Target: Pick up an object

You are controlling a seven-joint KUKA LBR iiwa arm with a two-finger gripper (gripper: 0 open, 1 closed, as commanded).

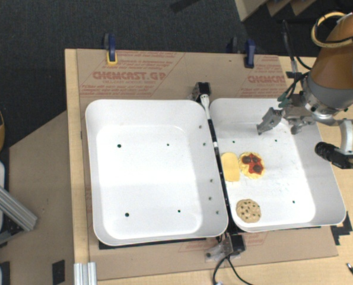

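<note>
Gripper (283, 120) over right bin (324, 209) with 3 food pieces, left bin (96, 159) beside

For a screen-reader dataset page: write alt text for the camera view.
A robot gripper hovers open over the right bin, which holds a yellow piece, a red-topped piece and a cookie; nothing is held.
</note>
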